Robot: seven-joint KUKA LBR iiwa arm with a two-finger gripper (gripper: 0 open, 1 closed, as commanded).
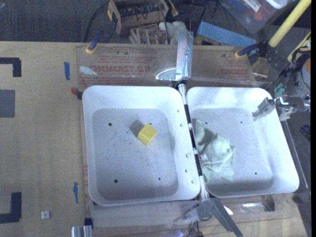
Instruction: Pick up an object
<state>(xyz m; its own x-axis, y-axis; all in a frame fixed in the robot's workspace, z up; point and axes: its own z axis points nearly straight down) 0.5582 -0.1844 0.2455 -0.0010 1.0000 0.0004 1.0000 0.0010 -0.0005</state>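
Left bin (94,132): yellow block (147,134) near centre, small grey piece (136,127) touching its far-left side. Right bin (276,167): crumpled pale cloth (213,152) against left wall, near divider. Gripper (266,107) at far-right rim of right bin, well apart from cloth and block; nothing seen between its tips.

A pale wooden surface (39,147) carries black square-bracket markings (12,67) and strips of blue tape (66,71); behind it, dark grey carpeted floor (49,11) holds a cluttered brown cardboard box (136,11), a blue ridged panel (224,35) and a yellow foam tube (292,15).
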